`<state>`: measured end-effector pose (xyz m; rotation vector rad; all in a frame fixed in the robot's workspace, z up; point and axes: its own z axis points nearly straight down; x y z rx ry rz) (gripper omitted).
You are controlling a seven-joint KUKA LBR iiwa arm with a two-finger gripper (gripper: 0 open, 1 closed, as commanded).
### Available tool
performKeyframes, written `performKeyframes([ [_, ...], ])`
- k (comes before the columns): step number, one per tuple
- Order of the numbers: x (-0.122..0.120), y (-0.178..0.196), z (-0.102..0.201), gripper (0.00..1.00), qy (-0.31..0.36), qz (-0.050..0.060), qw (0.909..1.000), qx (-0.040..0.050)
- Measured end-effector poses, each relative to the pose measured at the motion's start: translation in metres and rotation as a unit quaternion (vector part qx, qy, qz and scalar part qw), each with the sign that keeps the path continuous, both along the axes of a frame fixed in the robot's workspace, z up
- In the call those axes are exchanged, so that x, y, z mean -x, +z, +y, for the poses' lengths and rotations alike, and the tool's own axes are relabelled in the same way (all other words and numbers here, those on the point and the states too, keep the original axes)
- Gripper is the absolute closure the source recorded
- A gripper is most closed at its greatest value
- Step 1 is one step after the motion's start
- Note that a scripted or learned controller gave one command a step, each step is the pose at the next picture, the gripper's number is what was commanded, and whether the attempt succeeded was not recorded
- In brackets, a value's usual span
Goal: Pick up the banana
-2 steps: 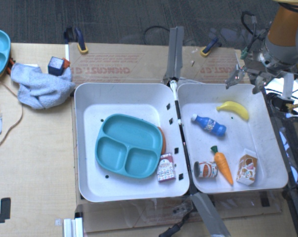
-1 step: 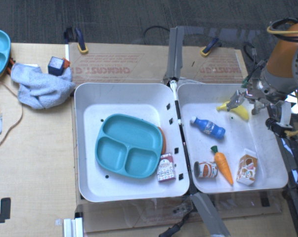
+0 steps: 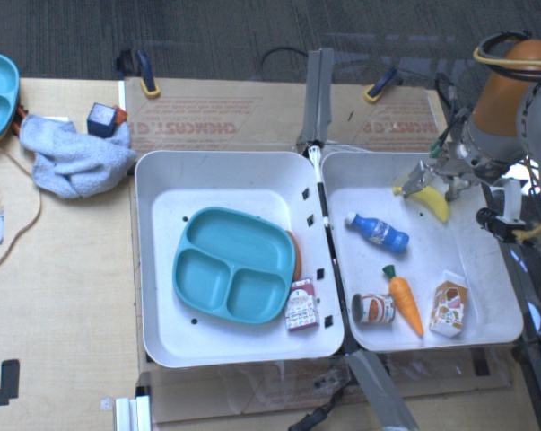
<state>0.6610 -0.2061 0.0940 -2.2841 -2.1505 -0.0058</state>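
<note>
blue bottle (image 3: pixel 379 232) near banana (image 3: pixel 432 202), bin wall (image 3: pixel 378 156) behind

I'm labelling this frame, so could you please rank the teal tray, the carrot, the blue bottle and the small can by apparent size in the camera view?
1. teal tray, by far the largest.
2. carrot and blue bottle: they look about alike, so no ranking between them.
3. small can, the smallest.

Faint reddish print on the cardboard sheet (image 3: pixel 225 115) behind the bins is too blurred to read.
</note>
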Motion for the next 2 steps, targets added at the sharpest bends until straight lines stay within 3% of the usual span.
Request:
performKeyframes([
  [1, 0.004, 0.008, -0.005, 1.0, 0.0, 0.006, 1.0, 0.0023],
  [2, 0.002, 0.124, 0.079, 1.0, 0.059, -0.001, 0.9983, 0.0034],
])
